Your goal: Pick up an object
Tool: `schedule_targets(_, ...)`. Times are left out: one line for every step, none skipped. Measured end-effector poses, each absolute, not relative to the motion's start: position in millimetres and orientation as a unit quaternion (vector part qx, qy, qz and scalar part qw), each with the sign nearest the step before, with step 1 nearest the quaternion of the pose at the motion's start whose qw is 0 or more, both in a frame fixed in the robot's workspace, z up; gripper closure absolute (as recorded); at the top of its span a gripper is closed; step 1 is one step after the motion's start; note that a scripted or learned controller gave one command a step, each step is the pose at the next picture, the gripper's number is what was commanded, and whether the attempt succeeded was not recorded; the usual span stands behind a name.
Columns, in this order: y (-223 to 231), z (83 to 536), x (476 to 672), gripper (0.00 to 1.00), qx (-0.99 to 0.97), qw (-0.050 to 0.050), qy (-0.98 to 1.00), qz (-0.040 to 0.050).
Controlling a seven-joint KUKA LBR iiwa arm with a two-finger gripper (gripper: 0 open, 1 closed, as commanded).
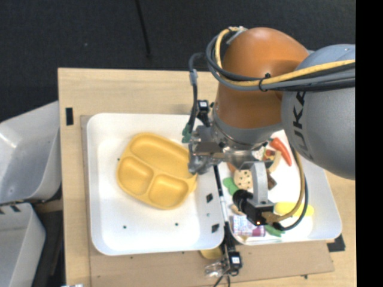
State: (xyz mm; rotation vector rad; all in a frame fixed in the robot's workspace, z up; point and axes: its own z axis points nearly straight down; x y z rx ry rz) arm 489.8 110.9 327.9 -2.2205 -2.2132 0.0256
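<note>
The claw (pixel 198 160), tucked under the arm (pixel 257 82) so I can't tell if it's wide or narrow, hangs at the right rim of the yellow plate (pixel 152 171), which spreads leftward across the left bin (pixel 102 220).

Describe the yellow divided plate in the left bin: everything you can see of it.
The yellow plate looks like smooth moulded plastic, rounded in outline, with raised ridges splitting it into three hollows: one large, two smaller. All three are empty. It lies flat, open side up, turned at a slant, on the floor of the left bin, in that bin's right half. The end effector overlaps its right edge; whether it touches the plate cannot be told.
</note>
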Motion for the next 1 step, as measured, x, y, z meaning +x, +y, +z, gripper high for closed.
schedule_targets(100.4,462.4,492.2,1.00,-0.706,-0.004,-0.708,-0.0033)
